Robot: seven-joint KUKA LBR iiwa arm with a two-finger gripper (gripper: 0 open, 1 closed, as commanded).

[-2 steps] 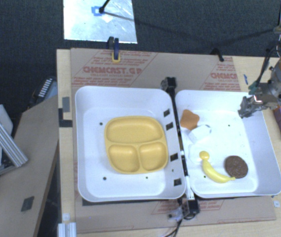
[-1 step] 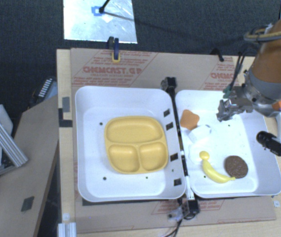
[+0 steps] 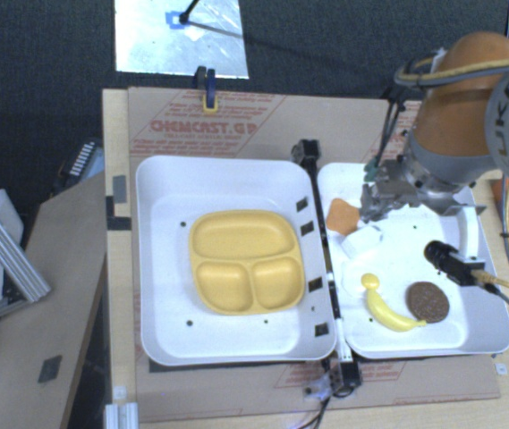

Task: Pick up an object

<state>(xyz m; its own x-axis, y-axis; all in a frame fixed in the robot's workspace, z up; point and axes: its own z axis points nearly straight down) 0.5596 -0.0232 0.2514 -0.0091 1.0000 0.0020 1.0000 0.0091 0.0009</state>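
Starting at the front edge, the right-hand shallow white plastic bin has a small yellow plastic banana lying on its floor, and a flat round dark-brown disc sits just beside the banana's tip. Next door, the left-hand shallow white plastic bin holds a pale yellow three-compartment plastic food tray lying flat, pretty much in the middle. Further back in the right bin there's a small white scrap, hard to make out against the white floor. Just behind it is a little orange wedge-shaped piece up against the bin's left wall. The gripper hangs right next to that orange piece, a bit to its right. Honestly I can't tell whether it's open, closed or touching anything. The grey and orange arm comes in from the right, and dark letters on its casing read "UK" before the edge cuts them off. Behind the bins, the brown cardboard sheet underneath has "CHEMCAST GP" printed in red. A yellow and black clamp grips its far edge, and a shiny silver foil square lies beyond that on the dark floor.
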